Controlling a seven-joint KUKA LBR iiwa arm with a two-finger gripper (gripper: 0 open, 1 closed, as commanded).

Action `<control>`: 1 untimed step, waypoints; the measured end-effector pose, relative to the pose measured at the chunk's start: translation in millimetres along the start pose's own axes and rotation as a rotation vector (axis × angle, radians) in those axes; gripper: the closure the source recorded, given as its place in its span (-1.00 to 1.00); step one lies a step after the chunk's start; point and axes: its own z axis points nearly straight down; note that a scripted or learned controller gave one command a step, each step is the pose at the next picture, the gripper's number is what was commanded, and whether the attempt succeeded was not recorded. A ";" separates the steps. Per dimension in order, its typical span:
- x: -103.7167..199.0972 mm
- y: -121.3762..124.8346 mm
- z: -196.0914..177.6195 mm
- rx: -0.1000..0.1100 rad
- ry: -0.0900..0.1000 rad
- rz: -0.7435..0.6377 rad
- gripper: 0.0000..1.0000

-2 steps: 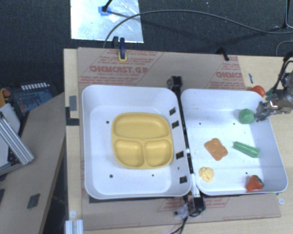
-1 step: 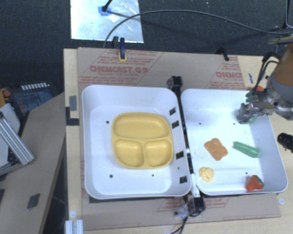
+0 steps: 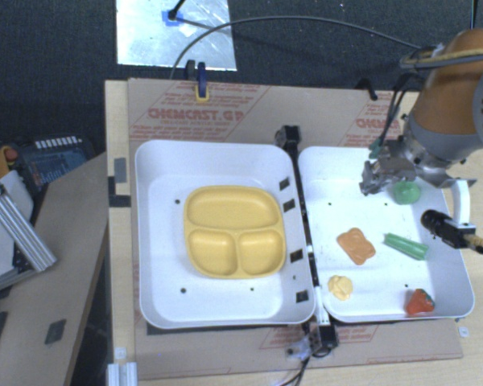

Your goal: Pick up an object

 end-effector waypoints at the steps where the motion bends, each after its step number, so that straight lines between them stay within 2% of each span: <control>1: 53.9 1.6 -7.4 0.000 0.001 0.000 1.00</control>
